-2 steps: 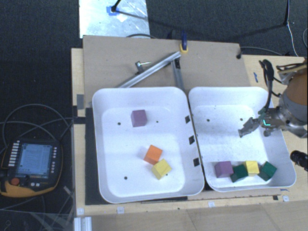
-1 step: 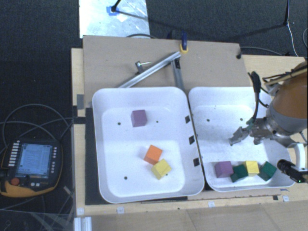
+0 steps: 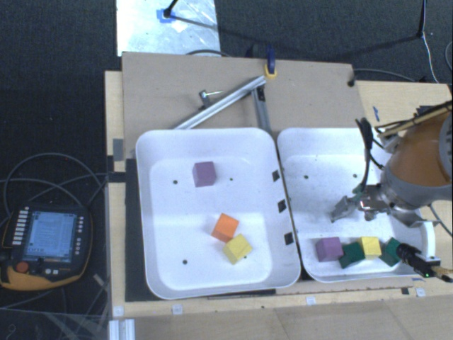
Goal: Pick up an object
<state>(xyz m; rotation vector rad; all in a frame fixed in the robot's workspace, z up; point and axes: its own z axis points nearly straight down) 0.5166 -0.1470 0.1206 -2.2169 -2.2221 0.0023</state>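
Your gripper (image 3: 345, 210) hangs over the right bin (image 3: 311, 151), fingers spread, grasping nothing. Purple block (image 3: 328, 248), green block (image 3: 350, 254) and yellow block (image 3: 371, 246) lie near it.

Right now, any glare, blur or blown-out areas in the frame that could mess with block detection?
Camera view: the foil sheet at the top glares; both white bins, left and right, are bright, near blown out, with soft shadows. The blocks read clearly in colour, e.g. the orange block; the dark green ones blur into shadow. The gripper looks slightly soft.
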